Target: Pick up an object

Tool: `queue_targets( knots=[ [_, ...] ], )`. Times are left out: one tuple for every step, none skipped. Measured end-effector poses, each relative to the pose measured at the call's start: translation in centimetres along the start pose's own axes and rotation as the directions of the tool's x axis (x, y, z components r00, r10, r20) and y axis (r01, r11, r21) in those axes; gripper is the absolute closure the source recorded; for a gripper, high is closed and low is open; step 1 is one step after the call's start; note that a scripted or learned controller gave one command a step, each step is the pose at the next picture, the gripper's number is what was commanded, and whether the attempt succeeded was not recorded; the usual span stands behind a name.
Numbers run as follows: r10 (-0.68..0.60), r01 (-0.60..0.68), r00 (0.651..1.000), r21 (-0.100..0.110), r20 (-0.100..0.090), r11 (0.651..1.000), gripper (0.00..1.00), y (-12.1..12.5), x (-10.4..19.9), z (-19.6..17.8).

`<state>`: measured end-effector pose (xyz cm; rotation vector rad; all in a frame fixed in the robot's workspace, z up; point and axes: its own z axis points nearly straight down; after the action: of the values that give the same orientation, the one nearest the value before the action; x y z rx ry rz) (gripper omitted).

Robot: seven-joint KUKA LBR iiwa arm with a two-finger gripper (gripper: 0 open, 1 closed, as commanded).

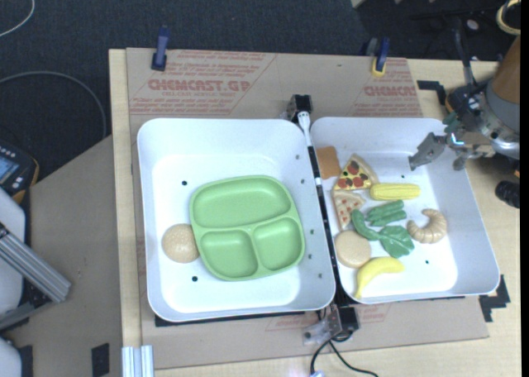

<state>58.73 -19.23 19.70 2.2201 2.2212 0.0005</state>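
We find the gripper [436, 150] over the right bin's [475, 226] far edge, its jaws spread and holding nothing (a waiting pose), with the corn [394, 192] lying nearest.

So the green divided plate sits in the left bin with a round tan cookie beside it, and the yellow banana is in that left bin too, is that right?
Not quite. The yellow plastic banana lies in the right white bin, near its front edge, as the camera view shows. The rest holds: the green divided plastic plate sits in the left white bin with the round tan toy cookie beside it.
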Motion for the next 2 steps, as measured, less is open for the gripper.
queue_targets(
  knots=[
    [-0.008, 0.008, 1.000, -0.005, 0.000, 1.000, 0.00, 4.2, 7.3, -1.8],
    [-0.009, 0.009, 1.000, 0.006, -0.006, 1.000, 0.00, 1.8, 17.2, -0.2]
  ],
)
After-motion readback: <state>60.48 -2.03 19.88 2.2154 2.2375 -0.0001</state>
